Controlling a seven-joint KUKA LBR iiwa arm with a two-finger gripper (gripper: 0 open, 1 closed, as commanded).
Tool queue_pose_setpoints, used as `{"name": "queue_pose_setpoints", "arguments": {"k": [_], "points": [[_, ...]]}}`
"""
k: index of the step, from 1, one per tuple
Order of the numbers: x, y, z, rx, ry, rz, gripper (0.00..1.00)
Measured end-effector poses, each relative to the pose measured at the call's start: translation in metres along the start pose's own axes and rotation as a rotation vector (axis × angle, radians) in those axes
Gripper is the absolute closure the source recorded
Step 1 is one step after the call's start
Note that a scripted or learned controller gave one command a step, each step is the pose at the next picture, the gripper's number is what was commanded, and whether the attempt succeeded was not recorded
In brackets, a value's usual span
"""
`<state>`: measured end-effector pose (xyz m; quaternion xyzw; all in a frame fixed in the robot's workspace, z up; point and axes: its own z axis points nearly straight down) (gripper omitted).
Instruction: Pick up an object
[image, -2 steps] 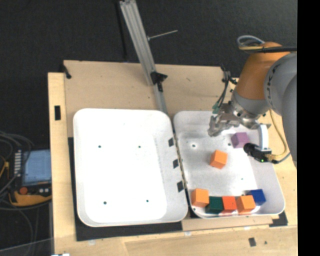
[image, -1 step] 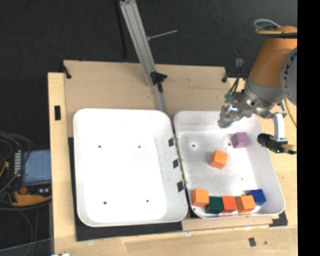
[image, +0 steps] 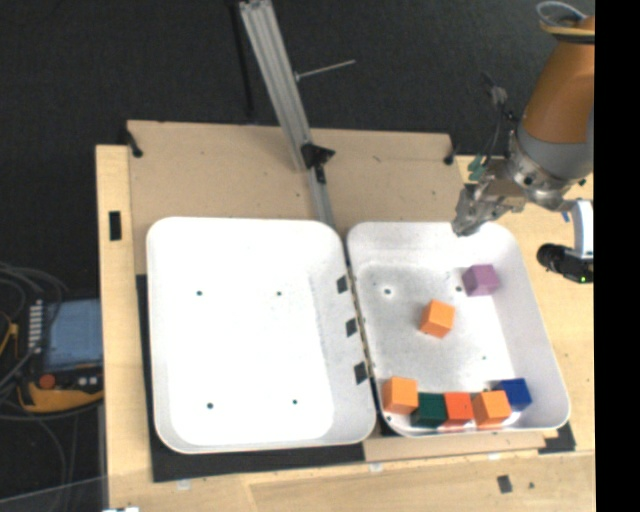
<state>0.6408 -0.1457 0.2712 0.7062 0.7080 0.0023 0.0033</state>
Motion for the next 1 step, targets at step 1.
{"name": "queue_pose_setpoints", "arguments": {"k": [1], "points": [[0.0527, -0.0148, 0.0129, 0.009, 0.001, -0.003, 1.0]]}}
